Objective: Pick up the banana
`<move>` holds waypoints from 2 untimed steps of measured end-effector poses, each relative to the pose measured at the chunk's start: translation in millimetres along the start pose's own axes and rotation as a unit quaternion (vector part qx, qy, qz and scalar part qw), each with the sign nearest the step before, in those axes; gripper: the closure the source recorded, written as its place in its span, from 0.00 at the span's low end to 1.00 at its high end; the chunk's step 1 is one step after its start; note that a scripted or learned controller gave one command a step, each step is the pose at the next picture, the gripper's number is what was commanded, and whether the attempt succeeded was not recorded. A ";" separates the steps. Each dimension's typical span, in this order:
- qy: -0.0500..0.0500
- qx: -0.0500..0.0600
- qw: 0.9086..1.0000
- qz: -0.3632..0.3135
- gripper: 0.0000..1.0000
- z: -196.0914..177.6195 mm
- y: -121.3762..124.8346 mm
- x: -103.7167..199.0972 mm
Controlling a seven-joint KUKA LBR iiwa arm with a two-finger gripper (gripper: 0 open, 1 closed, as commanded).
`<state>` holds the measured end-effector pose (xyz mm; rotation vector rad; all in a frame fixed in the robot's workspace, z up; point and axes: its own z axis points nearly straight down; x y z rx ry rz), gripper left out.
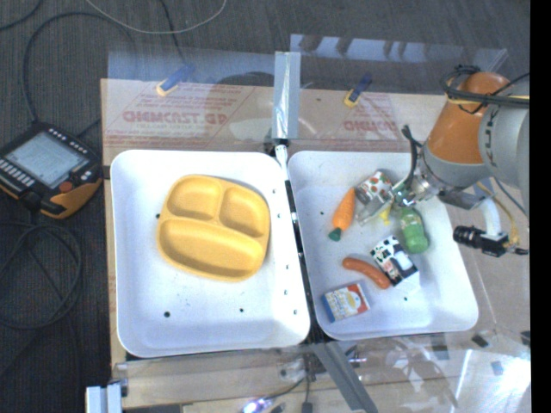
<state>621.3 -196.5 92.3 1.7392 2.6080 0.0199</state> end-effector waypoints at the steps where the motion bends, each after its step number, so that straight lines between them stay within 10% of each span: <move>1: -0.003 -0.001 1.000 0.000 1.00 -8.2 -0.1 -0.4; 2: 0.001 0.010 0.999 0.032 1.00 -76.6 57.0 73.7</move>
